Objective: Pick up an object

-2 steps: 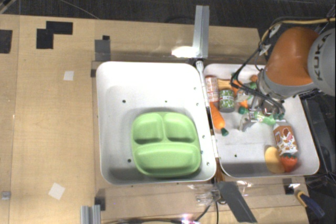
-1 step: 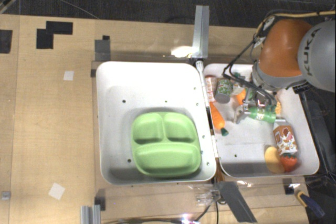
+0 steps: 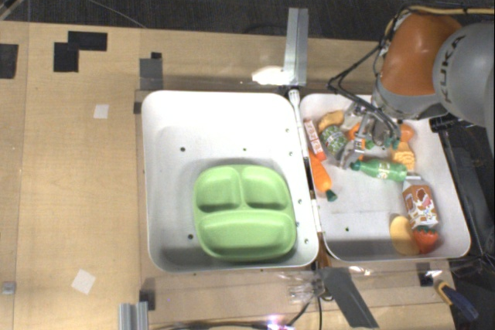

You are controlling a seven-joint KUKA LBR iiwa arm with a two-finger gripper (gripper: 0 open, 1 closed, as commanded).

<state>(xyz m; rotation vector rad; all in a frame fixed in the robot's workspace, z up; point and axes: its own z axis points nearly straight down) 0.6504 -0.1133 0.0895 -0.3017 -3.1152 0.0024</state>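
camera view | two white bins: left bin [image 3: 166, 166] holds one green divided tray [image 3: 244, 211]; right bin [image 3: 371, 232] holds one green bottle [image 3: 380, 169], one carrot [image 3: 320, 175], one can [image 3: 334, 140], one carton [image 3: 420, 206], small play foods | gripper [image 3: 370, 132] low above bottle, finger state cannot be told | pale wooden bench [image 3: 69, 189], dark carpet behind

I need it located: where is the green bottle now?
The green bottle lies in the right bin, below the hand, between the carrot and the ketchup bottle.
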